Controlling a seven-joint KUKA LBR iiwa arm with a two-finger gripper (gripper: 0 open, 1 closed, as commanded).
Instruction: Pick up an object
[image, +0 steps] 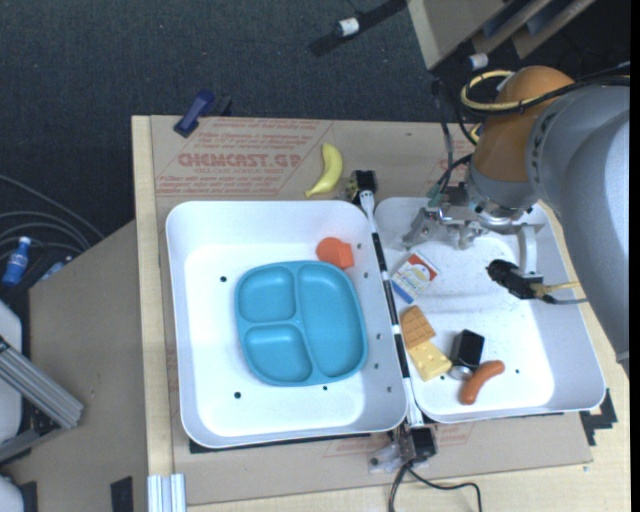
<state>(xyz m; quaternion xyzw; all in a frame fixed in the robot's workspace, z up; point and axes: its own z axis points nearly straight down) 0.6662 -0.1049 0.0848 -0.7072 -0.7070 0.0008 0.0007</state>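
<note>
the gripper (447, 224) hovers over the right bin (560, 385) (finger state unclear) above a small white card (414, 275).

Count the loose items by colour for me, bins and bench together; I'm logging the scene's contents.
Blue: 1, the divided plastic plate.
Orange: 2, the round orange piece and the sausage-shaped toy.
Yellow: 2, the banana and the cheese wedge.
Tan: 1, the cracker.
Black: 1, the small block.
White: 1, the printed carton.
Total: 8.
</note>
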